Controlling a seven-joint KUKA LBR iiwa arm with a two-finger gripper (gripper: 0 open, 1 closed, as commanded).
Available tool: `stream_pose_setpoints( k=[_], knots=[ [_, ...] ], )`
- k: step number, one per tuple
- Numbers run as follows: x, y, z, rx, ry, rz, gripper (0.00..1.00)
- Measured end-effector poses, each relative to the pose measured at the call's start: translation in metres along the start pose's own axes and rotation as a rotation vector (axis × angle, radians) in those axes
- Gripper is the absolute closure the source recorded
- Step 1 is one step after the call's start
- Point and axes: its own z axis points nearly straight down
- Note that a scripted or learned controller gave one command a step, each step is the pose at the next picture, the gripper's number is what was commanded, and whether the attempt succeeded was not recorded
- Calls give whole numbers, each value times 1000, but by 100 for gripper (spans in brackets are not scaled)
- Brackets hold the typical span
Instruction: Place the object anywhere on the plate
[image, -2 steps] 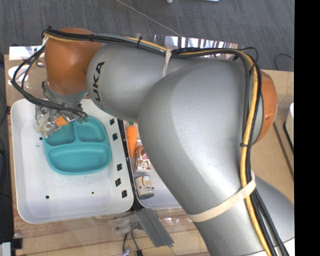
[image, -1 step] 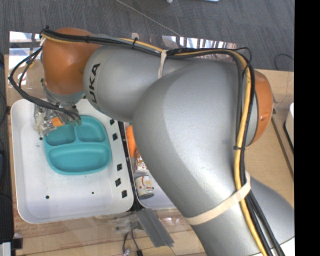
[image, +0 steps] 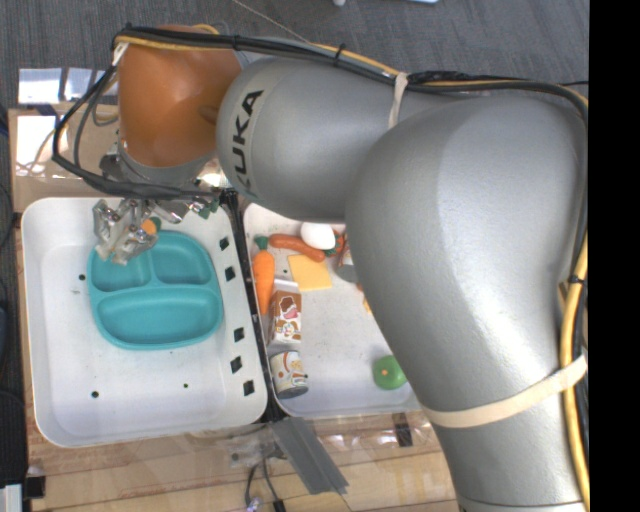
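We look down on a wooden tabletop (image: 400, 455) carrying two shallow white bins side by side. The grey arm (image: 450, 200) sweeps in from the right and covers much of the right bin (image: 340, 395); its orange band (image: 165, 95) sits directly above the gripper (image: 122, 238). The left bin (image: 60, 330) spreads out beneath and below the gripper. In it lies a teal plate (image: 155, 300) with three compartments, and the gripper hangs over the plate's upper left compartment, at its top corner. A small orange object (image: 149, 228) shows right at the gripper, just beside its metal fingers (image: 112, 232) and above the plate's upper rim; we cannot tell whether it sits between the fingers or merely next to them, and we cannot tell whether the fingers are apart or together.

Well to the right of the gripper, past the divider between the bins, lie a carrot (image: 262, 278), a small carton (image: 287, 318) just below it, and a can (image: 290, 374) lower still. Further right are a red sausage (image: 296, 245), a white egg (image: 318, 236), a yellow cheese slice (image: 311, 273) and a green ball (image: 389, 375).
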Motion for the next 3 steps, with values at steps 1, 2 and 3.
stream_pose_setpoints(
  k=[1, 2, 3],
  knots=[
    [0, 1, 2, -2, 2, 0, 0],
    [0, 1, 2, -2, 2, 0, 0],
    [35, -26, -14, -4, 7, 145, 0]
  ],
)
